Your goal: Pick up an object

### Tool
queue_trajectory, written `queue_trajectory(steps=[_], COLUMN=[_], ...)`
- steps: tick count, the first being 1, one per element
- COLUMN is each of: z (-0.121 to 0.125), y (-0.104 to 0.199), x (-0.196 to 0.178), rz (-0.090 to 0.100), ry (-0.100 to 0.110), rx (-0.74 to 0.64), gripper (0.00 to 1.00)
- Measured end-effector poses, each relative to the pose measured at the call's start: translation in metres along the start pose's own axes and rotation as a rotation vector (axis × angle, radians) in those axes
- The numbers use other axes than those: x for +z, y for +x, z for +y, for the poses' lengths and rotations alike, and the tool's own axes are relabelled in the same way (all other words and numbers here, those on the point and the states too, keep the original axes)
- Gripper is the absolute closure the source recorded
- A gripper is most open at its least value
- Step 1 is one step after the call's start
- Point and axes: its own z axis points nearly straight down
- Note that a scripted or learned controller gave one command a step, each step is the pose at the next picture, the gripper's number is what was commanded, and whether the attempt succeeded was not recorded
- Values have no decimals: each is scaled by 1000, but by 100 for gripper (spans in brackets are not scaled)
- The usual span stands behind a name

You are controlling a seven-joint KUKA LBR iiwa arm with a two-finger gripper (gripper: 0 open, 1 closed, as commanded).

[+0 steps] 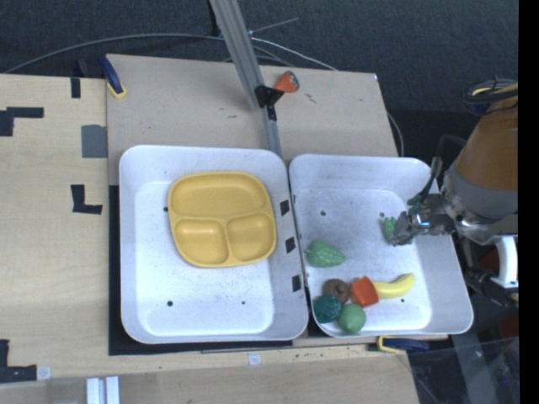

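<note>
My gripper [406,227] is low over the right side of the right bin [354,175], with the grey and orange arm behind it at the right. A small dark green object [389,228] lies right against the gripper's left tip; I cannot tell whether it is held. Further forward in the same bin are a light green leafy piece [324,253], a brown ring [337,289], an orange-red block [364,292], a yellow banana [396,285], a teal lump [327,309] and a green ball [352,318].
A yellow compartment plate [223,217] lies in the left bin [143,310]. A grey pole [240,40] with a clamp stands behind the bins. The bins' shared wall [290,225] runs down the middle.
</note>
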Motion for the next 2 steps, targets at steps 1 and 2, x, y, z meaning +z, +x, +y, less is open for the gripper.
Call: queue_trajectory(steps=[1, 2], z=[33, 50], y=[49, 95], x=[-8, 1], rz=[3, 3], ry=[3, 5], rx=[-6, -4], gripper=[100, 100])
